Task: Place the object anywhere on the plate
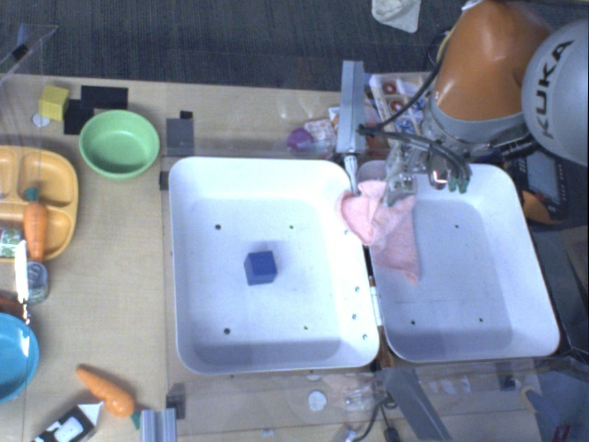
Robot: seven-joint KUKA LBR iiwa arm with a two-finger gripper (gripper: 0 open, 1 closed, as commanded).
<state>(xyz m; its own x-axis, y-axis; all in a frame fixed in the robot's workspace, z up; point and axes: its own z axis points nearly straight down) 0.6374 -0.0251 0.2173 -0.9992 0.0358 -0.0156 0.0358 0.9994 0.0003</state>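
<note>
**Gripper at the cloth; plate far to the side**

Finding 1. The gripper (401, 190) stands at the far end of the right bin (479, 274), close to the wall it shares with the left bin (276, 320). Its tip meets the upper edge of a pink cloth (386, 233). Whether it is clenched on the fabric or merely resting against it cannot be told from this angle.

Finding 2. I take the cloth to be the task's object (judged from its position at the gripper). It begins directly under the gripper and trails away toward the near side of the bin. Its long axis runs roughly along the shared wall, and one lobe appears to lap over that wall.

Finding 3. A blue cube (261, 267) lies alone in the left bin, well apart from the gripper and beyond the wall.

Finding 4. The likeliest plate is the yellow sectioned one (57, 168) on the table (110, 293). It sits far beyond the left bin, on the side opposite the arm, and already carries a carrot (35, 230). A blue dish (14, 357) and a green bowl (118, 144) sit out that way too.

Assessment. The cloth has not been placed. The coming move would have to carry it across the whole left bin, and limp fabric could drag on the wall.
</note>
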